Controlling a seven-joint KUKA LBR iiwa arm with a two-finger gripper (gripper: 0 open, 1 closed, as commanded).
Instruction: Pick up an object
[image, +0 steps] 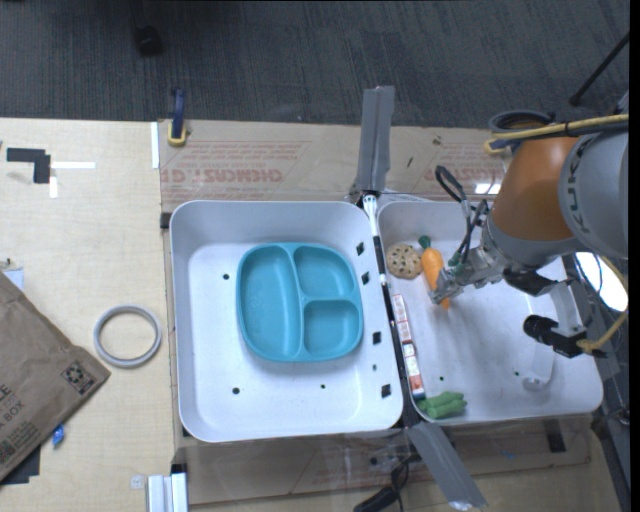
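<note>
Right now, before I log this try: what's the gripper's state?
Gripper: cannot be told; it sits low in the right bin, next to the carrot.

Arm (560, 195) low, hand (445, 293) pointing down-left

Cardboard sheet (270, 160): inverted red "CHEMCAT"; brown box (35, 370): "BOX"

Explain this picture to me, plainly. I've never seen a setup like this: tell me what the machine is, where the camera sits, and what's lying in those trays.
A single camera looks down at a slant on a bench. The grey and orange shape on the right is a robot arm; its gripper hangs low beside a carrot. Whether it holds anything cannot be told. The right bin also contains a cookie, a green vegetable and a long narrow packet. The left bin holds a blue divided plate. A tape ring lies on the bench.
</note>
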